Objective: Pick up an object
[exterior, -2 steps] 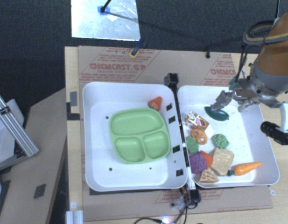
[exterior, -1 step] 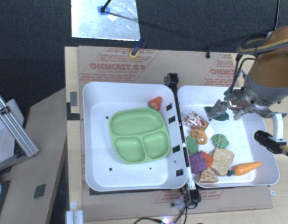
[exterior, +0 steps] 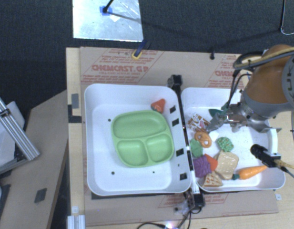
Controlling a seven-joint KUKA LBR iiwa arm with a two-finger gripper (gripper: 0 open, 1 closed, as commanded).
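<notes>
My gripper (exterior: 215, 123) hangs low over the upper left part of the right bin (exterior: 279, 178), reaching in from the right. Just left of it lies a brown-and-white patterned packet (exterior: 197, 122), and a teal piece (exterior: 215, 112) sits right above it. Below it are an orange pretzel-like ring (exterior: 202, 138), a green leafy piece (exterior: 225, 143) and a green chunk (exterior: 196, 149). Purple grapes (exterior: 201, 166), a beige toast slice (exterior: 227, 163), a waffle wedge (exterior: 213, 179) and a carrot (exterior: 252, 171) lie along the bin's front.
The left bin (exterior: 96, 128) holds a green divided plate (exterior: 141, 138) and a small red-orange toy (exterior: 158, 105) near its upper right corner. A black divider (exterior: 181, 128) runs between the bins. The arm's orange and grey body (exterior: 270, 85) looms over the right bin's far side.
</notes>
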